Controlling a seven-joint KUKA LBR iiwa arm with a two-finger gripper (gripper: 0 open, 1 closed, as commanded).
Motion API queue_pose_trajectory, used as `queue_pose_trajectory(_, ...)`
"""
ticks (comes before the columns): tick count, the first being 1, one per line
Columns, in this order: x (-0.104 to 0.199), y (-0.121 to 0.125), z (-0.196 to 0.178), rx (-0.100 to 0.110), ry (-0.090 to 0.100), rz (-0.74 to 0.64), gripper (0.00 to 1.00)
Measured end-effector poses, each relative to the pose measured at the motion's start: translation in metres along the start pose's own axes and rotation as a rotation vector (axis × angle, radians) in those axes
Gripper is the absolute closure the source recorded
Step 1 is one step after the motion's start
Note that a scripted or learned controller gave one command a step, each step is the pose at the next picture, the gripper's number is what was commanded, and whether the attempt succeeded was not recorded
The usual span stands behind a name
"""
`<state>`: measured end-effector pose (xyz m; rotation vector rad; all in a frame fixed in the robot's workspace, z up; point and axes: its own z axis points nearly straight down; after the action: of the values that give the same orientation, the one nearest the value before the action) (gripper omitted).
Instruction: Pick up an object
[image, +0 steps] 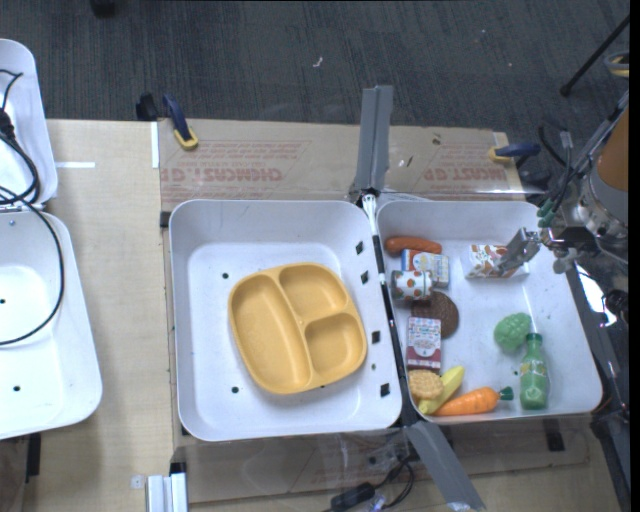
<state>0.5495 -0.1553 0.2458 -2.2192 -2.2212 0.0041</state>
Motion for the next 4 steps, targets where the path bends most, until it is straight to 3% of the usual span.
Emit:
queue_pose_trajectory(1,0.049,-0.024,0.094,0.0,0.001,-0.159,0.0)
queue_pose_trajectory(2,0.076,-0.026,0.03,-0.001,0.0,-0.035,0.0)
queue_pose_trajectory(3,-0.001,0.104,0.062,-0.002,-0.001,-0.066,0.0)
queue_pose_trajectory(4,-0.035,0.075,0.135,-0.015,-0.005,-0.118,0.0)
